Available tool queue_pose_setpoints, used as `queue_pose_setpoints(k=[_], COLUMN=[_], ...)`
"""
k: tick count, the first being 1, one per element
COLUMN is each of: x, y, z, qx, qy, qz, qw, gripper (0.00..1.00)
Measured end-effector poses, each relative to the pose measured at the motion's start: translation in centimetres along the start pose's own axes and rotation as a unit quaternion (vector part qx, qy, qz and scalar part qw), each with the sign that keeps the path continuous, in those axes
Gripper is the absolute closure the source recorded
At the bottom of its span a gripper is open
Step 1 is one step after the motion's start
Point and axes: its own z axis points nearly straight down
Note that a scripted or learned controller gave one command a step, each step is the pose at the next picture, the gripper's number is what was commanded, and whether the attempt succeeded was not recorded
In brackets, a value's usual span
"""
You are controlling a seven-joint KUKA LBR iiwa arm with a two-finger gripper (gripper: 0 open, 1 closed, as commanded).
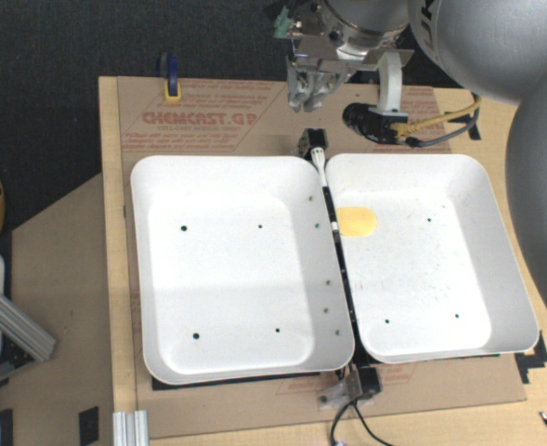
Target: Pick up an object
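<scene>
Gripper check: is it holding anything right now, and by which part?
Nothing is held. The gripper hangs above the bench behind the bins, with nothing between its fingers. The yellow object lies in the right bin.

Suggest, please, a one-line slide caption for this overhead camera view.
Grey arm's gripper poised beyond two shallow white bins; a flat yellow oval object lies in the right bin.

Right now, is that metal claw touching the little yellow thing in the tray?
Apart. The camera view shows the gripper over the brown board beyond the bins, while the yellow object lies in the right bin.
</scene>
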Motion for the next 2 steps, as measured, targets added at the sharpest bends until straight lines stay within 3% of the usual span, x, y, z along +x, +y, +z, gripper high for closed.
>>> queue_pose_setpoints(k=[1,2], x=[6.7,11.3], y=[-0.8,-0.5], z=[4.5,9.3], qx=[0.008,0.008], qy=[0.002,0.002], qz=[-0.008,-0.007], qw=[0.9999,0.9999], gripper=[1.00,1.00])
